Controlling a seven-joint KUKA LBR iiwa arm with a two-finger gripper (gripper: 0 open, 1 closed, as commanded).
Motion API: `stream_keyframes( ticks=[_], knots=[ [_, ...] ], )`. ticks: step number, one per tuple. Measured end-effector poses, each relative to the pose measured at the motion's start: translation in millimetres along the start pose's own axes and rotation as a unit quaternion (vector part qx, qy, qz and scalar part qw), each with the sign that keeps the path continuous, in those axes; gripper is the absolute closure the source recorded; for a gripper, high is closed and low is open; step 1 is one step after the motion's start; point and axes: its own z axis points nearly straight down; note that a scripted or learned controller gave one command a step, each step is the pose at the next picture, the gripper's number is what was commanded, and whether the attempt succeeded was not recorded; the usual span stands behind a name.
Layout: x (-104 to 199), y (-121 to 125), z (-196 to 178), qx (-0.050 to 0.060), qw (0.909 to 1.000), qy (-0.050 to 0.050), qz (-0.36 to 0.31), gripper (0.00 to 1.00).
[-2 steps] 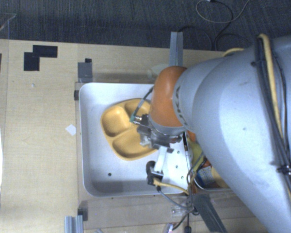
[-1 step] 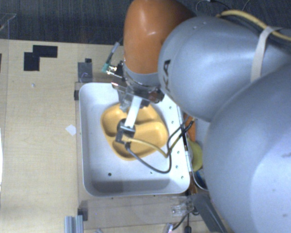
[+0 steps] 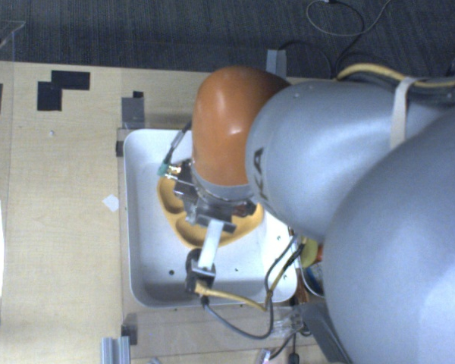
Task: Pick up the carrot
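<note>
**Camera view**

1. You saw the arm (image 3: 364, 203) reach in from the right and cover most of the right half of the desk (image 3: 61, 218). In my judgement it had to cross that side to get to the left bin (image 3: 136, 226).
2. The orange band (image 3: 224, 123) sat directly above the middle of the left bin, and the wrist (image 3: 212, 203) pointed straight down into it. I judge this vertical stance to be the one for a top-down grasp or a close approach. Treat the step in hand as the pick attempt itself.
3. The gripper lay beneath the wrist, hidden from the camera. You could not tell whether it was wide, narrow or holding anything.
4. A cable (image 3: 235, 302) looped from the wrist bracket over the near wall of the bin. It hung slack and seemed apart from the contents.

**Containers and contents**

1. The left bin held a yellow-orange object (image 3: 169, 199). Its curved edges showed on both sides of the wrist, and its middle was covered.
2. You could not confirm that this object was the carrot. If it was, the carrot lay in the middle of the left bin, directly under the wrist.
3. The left and near parts of the bin floor were bare white.
4. The arm hid the right bin almost entirely. A small yellow item (image 3: 311, 252) showed at the arm's edge, but it was too little to identify.
</note>
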Motion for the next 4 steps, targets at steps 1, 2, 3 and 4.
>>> stream_keyframes(
  ticks=[1, 2, 3, 4],
  knots=[
    [-93.5, 30.6, 72.5, 0.001, 0.9920, 0.000, 0.126, 1.00],
    [-139.1, 68.0, -3.2, -0.001, 0.9951, 0.001, 0.098, 1.00],
    [-87.7, 33.0, 29.5, 0.000, 0.8994, 0.001, 0.437, 1.00],
    [-10.3, 20.5, 121.7, -0.004, 0.9444, 0.007, 0.329, 1.00]
  ],
)
